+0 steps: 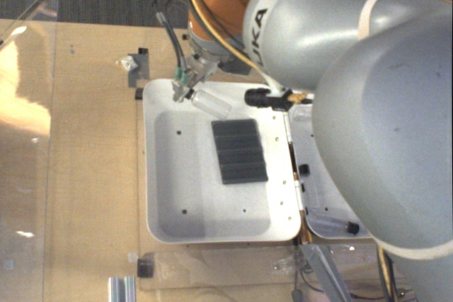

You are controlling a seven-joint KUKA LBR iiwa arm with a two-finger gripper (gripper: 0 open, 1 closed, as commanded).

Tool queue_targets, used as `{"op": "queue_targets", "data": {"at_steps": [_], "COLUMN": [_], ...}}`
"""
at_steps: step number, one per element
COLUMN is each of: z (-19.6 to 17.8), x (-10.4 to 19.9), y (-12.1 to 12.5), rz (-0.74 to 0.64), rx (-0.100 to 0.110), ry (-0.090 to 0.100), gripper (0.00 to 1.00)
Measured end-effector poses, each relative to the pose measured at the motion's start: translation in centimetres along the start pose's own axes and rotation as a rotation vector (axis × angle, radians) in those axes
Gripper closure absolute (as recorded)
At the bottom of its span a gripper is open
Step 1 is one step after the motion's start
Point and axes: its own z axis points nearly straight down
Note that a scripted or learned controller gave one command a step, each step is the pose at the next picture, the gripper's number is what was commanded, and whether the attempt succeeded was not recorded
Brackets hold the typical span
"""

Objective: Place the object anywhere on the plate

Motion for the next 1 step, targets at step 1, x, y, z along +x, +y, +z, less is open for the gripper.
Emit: {"op": "queue_targets", "data": {"at_steps": [1], "z": [0.19], "x": [5.71], "y": [-3.49], "rz": [0.137], "rx": [0.000], "ry": [0.001], "gripper": [1.00]}}
